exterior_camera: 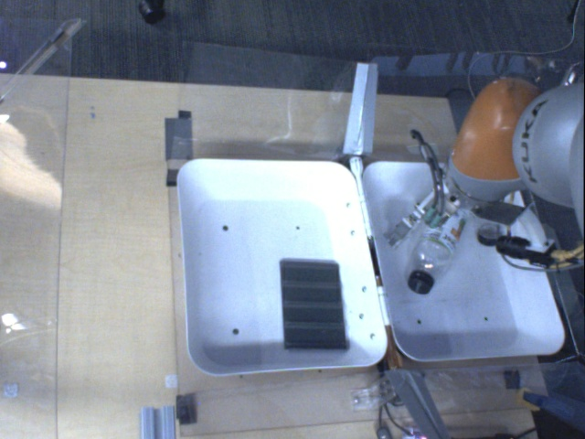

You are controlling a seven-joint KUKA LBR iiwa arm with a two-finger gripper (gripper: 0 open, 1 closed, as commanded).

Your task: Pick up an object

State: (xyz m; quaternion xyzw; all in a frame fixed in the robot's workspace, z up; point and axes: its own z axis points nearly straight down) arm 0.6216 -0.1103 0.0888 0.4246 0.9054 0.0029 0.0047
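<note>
A clear plastic bottle (436,250) with a black cap (420,282) lies in the right bin (512,323), cap pointing to the bin's front. My gripper (428,222) hangs low over the bin's back left part, right at the bottle's far end; I cannot make out whether it touches the bottle. A black ribbed rectangular block (313,304) lies flat in the left bin (228,245), near its front right corner.
The grey arm with its orange band (494,140) reaches in over the right bin's back right corner. Black cables (521,250) trail beside the wrist. A raised divider (370,245) separates the two bins. A metal post (359,108) stands behind them.
</note>
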